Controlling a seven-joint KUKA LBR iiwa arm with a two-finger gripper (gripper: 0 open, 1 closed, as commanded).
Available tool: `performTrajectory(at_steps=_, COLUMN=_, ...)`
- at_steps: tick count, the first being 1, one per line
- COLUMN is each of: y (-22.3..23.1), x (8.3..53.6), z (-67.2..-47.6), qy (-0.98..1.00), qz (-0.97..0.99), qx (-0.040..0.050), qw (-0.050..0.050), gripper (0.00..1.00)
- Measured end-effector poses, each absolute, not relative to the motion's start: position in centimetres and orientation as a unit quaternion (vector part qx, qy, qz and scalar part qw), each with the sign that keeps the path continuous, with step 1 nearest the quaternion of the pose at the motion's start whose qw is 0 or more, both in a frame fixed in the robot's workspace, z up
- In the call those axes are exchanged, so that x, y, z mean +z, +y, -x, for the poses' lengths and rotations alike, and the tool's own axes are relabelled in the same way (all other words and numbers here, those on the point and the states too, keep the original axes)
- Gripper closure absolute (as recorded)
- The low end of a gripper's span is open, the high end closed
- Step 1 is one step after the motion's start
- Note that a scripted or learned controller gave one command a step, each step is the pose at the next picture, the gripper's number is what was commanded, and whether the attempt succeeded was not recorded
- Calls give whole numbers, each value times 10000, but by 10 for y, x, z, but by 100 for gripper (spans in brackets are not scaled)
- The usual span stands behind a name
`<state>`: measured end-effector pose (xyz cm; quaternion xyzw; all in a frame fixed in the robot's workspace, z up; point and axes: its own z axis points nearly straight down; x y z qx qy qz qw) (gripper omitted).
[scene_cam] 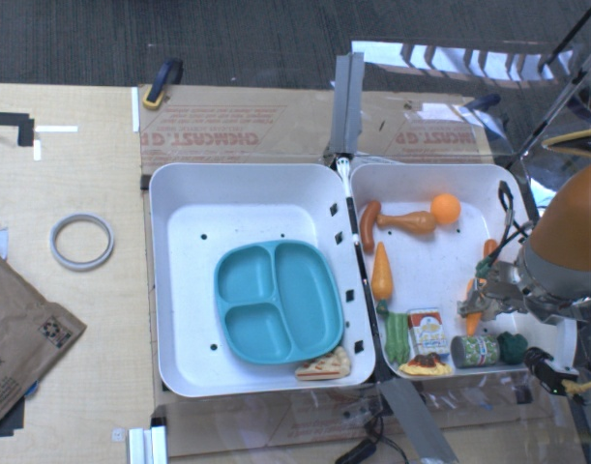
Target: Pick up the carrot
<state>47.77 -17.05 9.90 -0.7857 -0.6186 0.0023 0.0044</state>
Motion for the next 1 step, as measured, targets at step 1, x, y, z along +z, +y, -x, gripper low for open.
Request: performTrajectory(at_steps=1, y=-137, x=186, z=-490, qy=-5219, qz=8530, qx=23, qw=13, gripper=100)
